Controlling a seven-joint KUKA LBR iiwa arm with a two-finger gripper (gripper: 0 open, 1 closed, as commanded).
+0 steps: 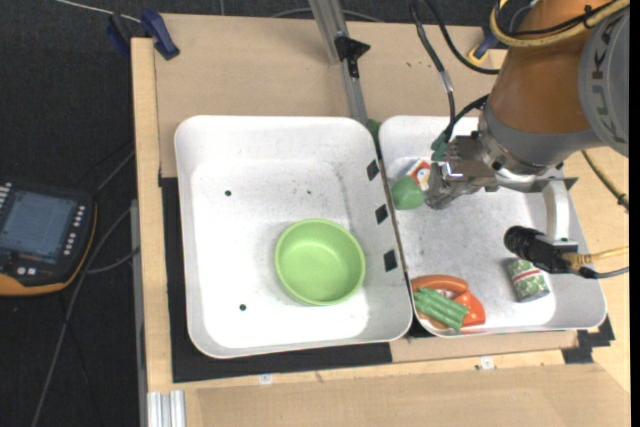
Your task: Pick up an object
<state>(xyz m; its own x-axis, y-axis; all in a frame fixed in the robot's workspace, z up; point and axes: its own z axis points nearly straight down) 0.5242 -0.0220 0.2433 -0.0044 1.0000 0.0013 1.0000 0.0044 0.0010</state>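
Note:
My gripper hangs low over the upper left part of the right bin. Just to its left a small green round object with a white and red part lies against the bin's left wall, touching or nearly touching the gripper. A plate of orange and green toy vegetables rests at the right bin's front left corner. A small green-labelled can stands at the front right. In the left bin sits a green bowl.
The arm's orange and grey body covers the right bin's far right part. A metal pole slants down to the divider between the bins. A handheld pendant lies off the bench to the left.

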